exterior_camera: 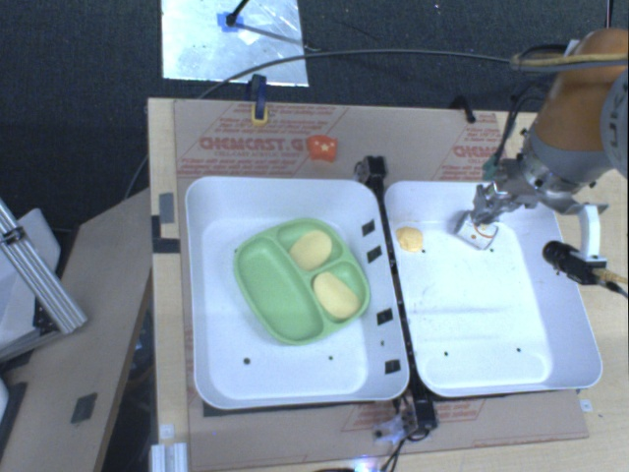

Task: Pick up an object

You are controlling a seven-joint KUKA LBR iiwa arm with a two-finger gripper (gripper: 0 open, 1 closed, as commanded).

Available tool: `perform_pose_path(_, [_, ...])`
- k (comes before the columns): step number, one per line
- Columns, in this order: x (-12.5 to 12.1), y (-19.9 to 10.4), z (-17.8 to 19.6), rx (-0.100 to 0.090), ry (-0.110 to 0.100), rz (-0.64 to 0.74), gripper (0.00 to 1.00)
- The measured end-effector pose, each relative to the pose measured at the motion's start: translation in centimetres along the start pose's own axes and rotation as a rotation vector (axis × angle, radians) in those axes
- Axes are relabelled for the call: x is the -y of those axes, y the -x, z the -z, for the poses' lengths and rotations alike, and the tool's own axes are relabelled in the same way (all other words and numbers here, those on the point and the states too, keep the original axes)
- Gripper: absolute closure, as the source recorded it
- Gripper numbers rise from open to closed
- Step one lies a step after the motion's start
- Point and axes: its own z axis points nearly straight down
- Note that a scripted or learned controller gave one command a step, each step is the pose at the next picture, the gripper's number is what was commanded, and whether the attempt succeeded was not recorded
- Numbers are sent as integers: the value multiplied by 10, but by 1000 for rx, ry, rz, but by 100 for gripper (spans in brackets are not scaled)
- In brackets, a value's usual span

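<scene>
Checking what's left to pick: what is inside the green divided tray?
The green tray in the left bin holds two yellow pieces, one in each small compartment. Its long compartment shows bare green. Whatever lies beneath the pieces is covered.
</scene>
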Motion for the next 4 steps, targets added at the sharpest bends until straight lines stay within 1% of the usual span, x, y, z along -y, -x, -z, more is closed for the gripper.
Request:
perform_pose_path(1, [-2, 0, 54, 0, 2, 6, 100])
perform_pose_path(2, [6, -48, 37, -3, -5, 9, 100])
perform_pose_path(4, [17, -150, 9, -3, -5, 10, 100])
